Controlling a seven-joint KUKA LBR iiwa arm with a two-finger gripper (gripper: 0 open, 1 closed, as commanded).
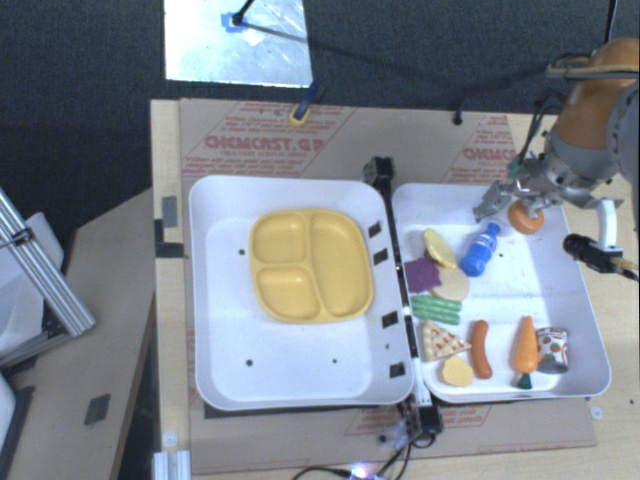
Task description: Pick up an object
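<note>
My gripper (515,200) hovers at the back of the right bin (590,318), coming in from the right. A small orange ball (527,218) lies directly under it, partly covered by it; I cannot see whether it is gripped. A blue bottle (481,249) lies just left and in front of the gripper. Further forward are a yellow banana (438,246), a purple piece (421,275), a beige disc (453,287), green beans (437,309), a pizza slice (440,343), a sausage (481,348), a carrot (525,345) and a small can (553,349).
The left bin (220,368) holds a yellow divided plate (308,265). A black divider with clips (395,268) runs between the bins. A black part of the arm (592,252) hangs over the right bin's right rim. A shiny panel (238,28) lies behind the bench.
</note>
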